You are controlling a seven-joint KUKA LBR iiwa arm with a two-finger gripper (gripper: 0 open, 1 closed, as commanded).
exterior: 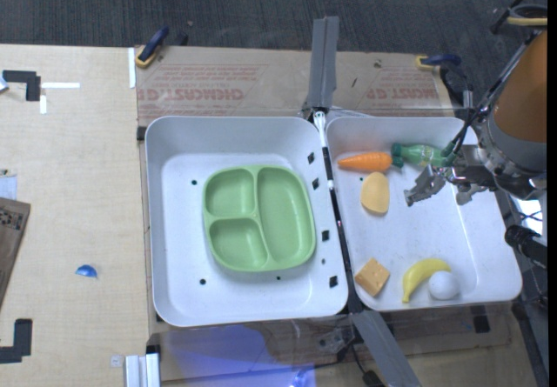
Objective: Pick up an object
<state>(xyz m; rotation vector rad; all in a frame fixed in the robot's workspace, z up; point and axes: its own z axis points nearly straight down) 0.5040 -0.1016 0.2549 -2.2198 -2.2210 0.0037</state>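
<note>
The right bin (483, 246) holds several toy foods. An orange carrot with a green top (365, 161) lies at its back. A pale yellow chip-like piece (375, 193) sits just below the carrot. A tan cheese-like block (372, 276), a yellow banana (419, 276) and a white ball (444, 285) lie along the front. My gripper (424, 188) hangs over the middle of this bin, right of the yellow piece, fingers open and pointing left with nothing between them.
The left bin (174, 229) holds a green divided plate (259, 218). A grey divider bar (323, 63) runs up between the bins at the back. Blue clamps (153, 44) hold the cardboard behind.
</note>
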